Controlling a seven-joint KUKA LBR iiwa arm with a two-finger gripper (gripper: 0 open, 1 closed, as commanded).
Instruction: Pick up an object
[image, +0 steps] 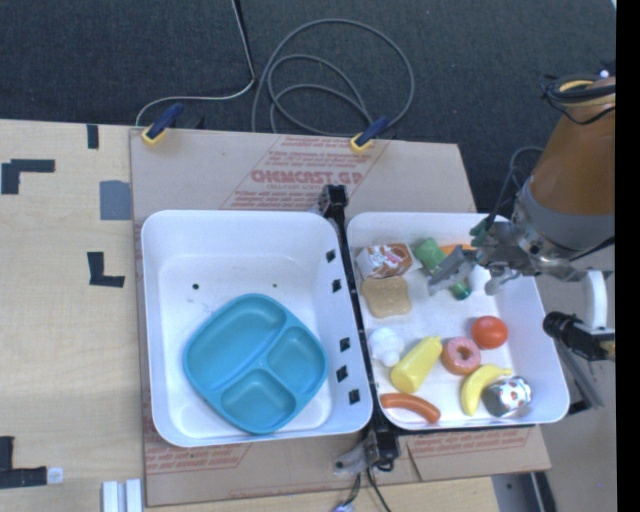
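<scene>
The right bin (545, 345) holds several small items: a green vegetable (430, 252), a tan bread slice (386, 297), a red tomato (489, 331), a pink donut (461, 354), a yellow bottle (415, 363), a banana (478, 386), a sausage (410, 406) and a red-and-white packet (385, 260). My gripper (468, 279) hangs over the back of this bin, just right of the green vegetable. It is open, its fingers spread wide. A small green piece (460, 291) lies below the gap, not pinched.
The left bin (170, 250) carries a blue divided plate (256, 362). A black divider with clips (343, 300) runs between the bins. A shiny silver object (507, 397) and a white lump (385, 346) also lie in the right bin. Cables loop behind the bench.
</scene>
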